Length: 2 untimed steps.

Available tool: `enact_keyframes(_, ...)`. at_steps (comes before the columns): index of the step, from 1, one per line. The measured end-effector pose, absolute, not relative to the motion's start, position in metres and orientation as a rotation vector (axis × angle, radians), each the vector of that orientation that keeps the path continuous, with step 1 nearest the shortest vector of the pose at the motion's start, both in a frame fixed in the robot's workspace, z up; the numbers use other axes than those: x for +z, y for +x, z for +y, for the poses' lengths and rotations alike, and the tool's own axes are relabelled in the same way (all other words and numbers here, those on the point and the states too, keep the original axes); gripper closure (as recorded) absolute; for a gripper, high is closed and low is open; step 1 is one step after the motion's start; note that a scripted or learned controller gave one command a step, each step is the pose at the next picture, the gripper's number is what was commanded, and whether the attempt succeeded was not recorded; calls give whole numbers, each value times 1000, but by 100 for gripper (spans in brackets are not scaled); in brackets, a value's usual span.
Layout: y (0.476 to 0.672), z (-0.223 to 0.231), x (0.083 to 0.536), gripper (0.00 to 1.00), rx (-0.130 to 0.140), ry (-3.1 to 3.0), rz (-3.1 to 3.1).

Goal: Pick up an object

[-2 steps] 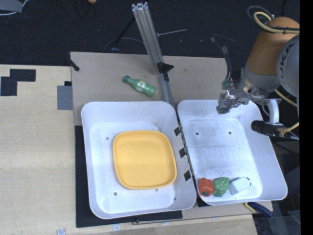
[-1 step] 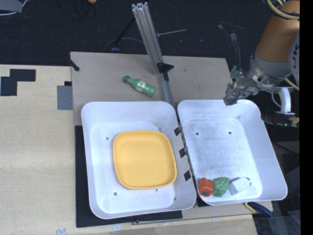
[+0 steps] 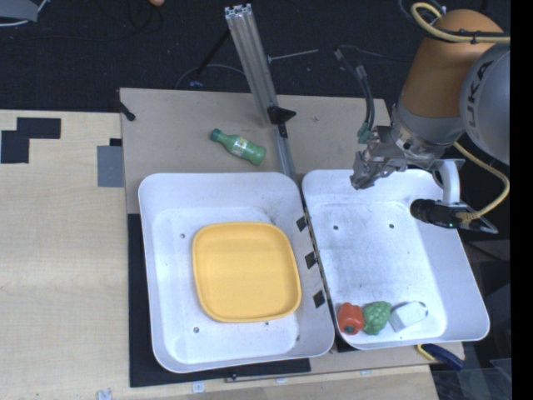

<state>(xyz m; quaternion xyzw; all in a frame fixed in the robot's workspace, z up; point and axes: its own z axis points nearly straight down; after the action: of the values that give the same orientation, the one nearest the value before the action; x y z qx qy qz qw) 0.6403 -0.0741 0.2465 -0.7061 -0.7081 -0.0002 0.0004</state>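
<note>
The end effector [image 3: 369, 173] hangs at the right bin's [image 3: 433, 273] twelve o'clock rim (whether open, I cannot tell); candidates, a red pepper [image 3: 350, 317], green vegetable [image 3: 376, 316] and white block [image 3: 408, 314], cluster at six o'clock.

This is a robotics lab or test cell, not a home or shop. A grey industrial arm with an orange band [image 3: 450, 65] reaches in from the right over a plain fibreboard bench [image 3: 183, 132] that bears two shallow white bins [image 3: 154, 198] side by side. Loose cables [image 3: 100, 11] trail across the dark floor at the far edge, and a bare aluminium extrusion post [image 3: 254, 57] rises from the bench. Black tape marks [image 3: 29, 136] sit on the pale wooden surface at left. Toy-like props, such as a small green bottle [image 3: 238, 146] on the bench, serve as test objects.
</note>
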Motion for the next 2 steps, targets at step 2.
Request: enact_keyframes(2, 613, 19, 224, 100, 0, -2218, -2223)
